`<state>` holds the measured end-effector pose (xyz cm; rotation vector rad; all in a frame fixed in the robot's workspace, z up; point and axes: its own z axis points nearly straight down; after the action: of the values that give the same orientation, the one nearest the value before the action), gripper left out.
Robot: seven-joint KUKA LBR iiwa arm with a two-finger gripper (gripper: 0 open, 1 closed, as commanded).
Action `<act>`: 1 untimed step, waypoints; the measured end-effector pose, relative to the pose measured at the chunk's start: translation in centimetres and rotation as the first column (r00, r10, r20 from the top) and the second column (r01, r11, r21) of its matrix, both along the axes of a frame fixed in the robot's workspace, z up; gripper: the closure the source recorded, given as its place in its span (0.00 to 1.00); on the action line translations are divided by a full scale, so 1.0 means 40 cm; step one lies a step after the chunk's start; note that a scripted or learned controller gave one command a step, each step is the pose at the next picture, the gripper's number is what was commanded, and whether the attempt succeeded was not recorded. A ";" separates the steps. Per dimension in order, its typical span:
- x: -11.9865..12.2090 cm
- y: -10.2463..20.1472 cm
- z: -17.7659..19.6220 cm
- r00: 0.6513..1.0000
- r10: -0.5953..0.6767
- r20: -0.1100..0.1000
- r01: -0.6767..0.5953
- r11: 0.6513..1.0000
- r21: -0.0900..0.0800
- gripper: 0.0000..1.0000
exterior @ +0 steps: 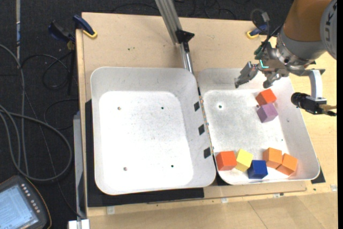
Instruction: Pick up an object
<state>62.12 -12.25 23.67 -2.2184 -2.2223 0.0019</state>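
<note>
Nearest us, along the front wall of the right bin, we see a row of small blocks: an orange block, a yellow block, a blue block and two more orange blocks at the front right corner. They sit close together, several touching or nearly so, and they hug the wall, so we judge them awkward to close on without nudging a neighbour.

Further back in the same bin lie an orange cube and, just in front of it and touching or almost touching, a purple cube. These two stand well apart from the front row, with bare floor to their left. The left bin lies alongside.

Farthest back, the gripper hangs over the rear part of the right bin, just behind the orange cube. Its two fingers are spread wide with nothing between them.

We take the orange cube as the likeliest target, being nearest the gripper. It looks like a light, stiff block with flat faces, probably foam or painted wood, not fragile. We would take it across two opposite flat sides, choosing the pair that keeps a finger out of the seam with the purple cube, and come down square so it does not skid on the smooth floor.
</note>
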 end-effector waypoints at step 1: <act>-0.011 0.008 -0.159 1.000 -0.002 -0.005 0.002 1.000 0.000 0.00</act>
<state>61.67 -11.94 17.31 -2.2182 -2.2175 0.0067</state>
